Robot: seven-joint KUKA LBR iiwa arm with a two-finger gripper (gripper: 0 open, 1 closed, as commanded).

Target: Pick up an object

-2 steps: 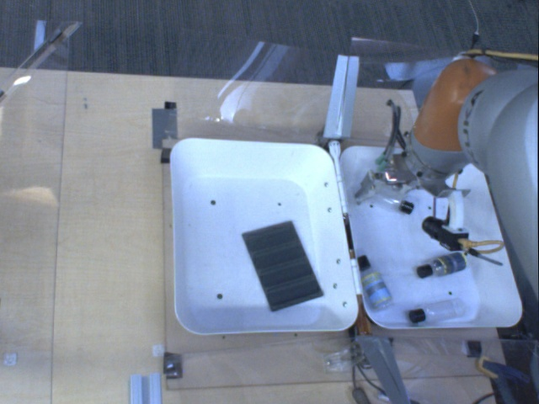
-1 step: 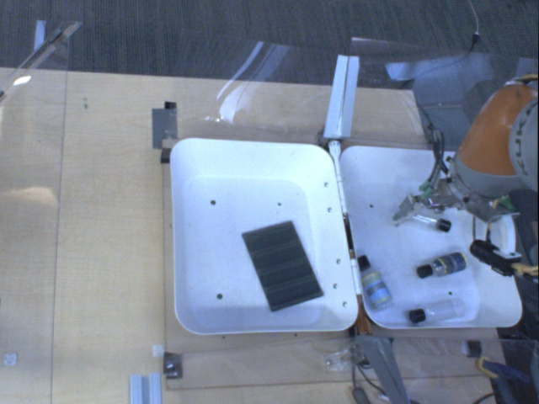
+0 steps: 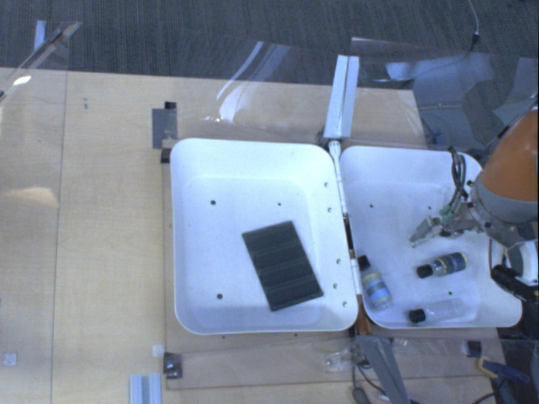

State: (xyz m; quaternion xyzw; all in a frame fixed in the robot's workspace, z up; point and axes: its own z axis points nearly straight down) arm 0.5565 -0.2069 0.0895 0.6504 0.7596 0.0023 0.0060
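Just dark ribbed rectangular pad

Glossy plastic, pale wood

My metal fingers gleam over smooth white plastic bins; the dark ribbed slab looks matt, the bench pale wood.

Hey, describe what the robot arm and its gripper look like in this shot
The arm is grey with a rounded orange band above the wrist. Dark cables loop beside it. The gripper is small, metallic grey, with thin pale fingers tapering toward the tips.
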